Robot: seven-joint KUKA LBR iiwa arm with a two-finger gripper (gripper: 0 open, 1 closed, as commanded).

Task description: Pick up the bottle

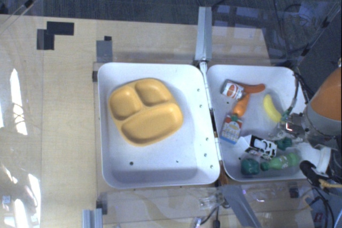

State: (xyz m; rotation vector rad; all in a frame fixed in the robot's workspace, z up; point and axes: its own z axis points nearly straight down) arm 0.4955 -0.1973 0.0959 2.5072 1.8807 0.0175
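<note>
1. Bottle (271, 163): green, lying flat at the lower right of the frame, in the right bin (231, 168); free of any grasp.
2. Gripper (288, 133): just above it, among clutter; whether spread or clamped, cannot tell.
3. Tray (145, 111): yellow, left bin (160, 173); apart.

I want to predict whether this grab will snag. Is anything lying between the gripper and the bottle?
Nothing visible separates them. The gripper sits just above the green bottle, which lies on its side near the right bin's front wall. A black-and-white packet touches the bottle's upper-left side and might get caught.
</note>
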